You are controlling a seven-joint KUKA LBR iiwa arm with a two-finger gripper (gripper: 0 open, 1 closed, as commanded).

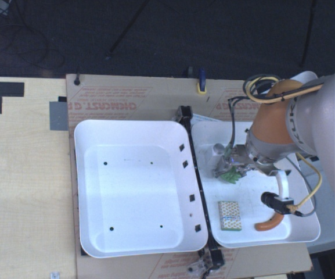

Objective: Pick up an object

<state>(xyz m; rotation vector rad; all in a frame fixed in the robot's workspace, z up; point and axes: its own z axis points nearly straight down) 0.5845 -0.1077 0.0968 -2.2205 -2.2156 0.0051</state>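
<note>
Gripper (232, 166): hanging over green object (231, 176) in right bin (306, 231); finger state cannot be told. Box (230, 215) lying apart.

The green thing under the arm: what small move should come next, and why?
Probably a short, straight lift. The gripper sits low in the right bin, right at the green thing, but the arm hides whether it has caught it. Raising it a little would show that, and keep clear of the small box.

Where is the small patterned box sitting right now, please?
The patterned box lies in the right bin, near its front edge, left of the orange object.
</note>
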